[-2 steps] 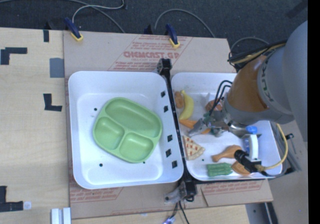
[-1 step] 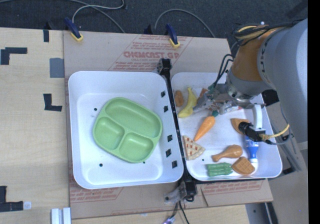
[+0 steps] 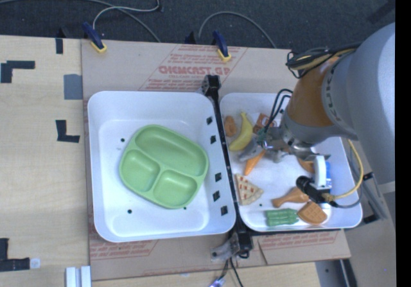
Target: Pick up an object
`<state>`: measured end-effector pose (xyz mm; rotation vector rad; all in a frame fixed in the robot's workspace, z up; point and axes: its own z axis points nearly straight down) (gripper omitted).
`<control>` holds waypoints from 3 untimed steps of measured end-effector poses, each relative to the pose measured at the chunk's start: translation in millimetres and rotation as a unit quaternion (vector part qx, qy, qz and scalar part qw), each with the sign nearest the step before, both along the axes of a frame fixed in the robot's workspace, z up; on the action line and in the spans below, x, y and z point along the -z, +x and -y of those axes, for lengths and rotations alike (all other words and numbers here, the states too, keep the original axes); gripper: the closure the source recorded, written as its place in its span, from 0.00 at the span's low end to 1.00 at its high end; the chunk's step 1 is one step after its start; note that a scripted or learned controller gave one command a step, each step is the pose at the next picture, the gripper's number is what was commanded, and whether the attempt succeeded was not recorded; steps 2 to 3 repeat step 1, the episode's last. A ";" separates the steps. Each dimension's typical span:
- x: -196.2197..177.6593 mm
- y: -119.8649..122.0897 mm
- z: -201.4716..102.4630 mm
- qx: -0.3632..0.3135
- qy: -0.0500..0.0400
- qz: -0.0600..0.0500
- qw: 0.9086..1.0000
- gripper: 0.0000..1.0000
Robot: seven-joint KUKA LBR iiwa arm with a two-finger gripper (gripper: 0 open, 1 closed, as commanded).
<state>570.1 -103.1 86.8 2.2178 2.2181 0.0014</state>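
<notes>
Your likeliest target, the orange carrot (image 3: 252,162), lies in the right bin (image 3: 350,218) beside the banana (image 3: 241,133), just under the claw (image 3: 266,149), probably lowered there to grab it, though you cannot tell whether it is spread or pinching.

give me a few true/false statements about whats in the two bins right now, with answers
1. The green divided plate lies in the left bin. True.
2. The banana is in the left bin. False: it lies in the right bin, near the divider.
3. The hand is over the right bin, close to the carrot. True.
4. The waffle wedge rests on the green divided plate. False: it lies on the right bin's floor.
5. The green pickle lies near the right bin's front edge. True.
</notes>
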 end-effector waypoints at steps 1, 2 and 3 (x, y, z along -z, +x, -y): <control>-9.8 0.2 0.9 0.000 -0.001 0.001 1.000 1.00; -9.8 0.2 0.9 0.000 -0.001 0.001 1.000 1.00; -9.8 0.2 0.9 0.000 -0.001 0.001 1.000 1.00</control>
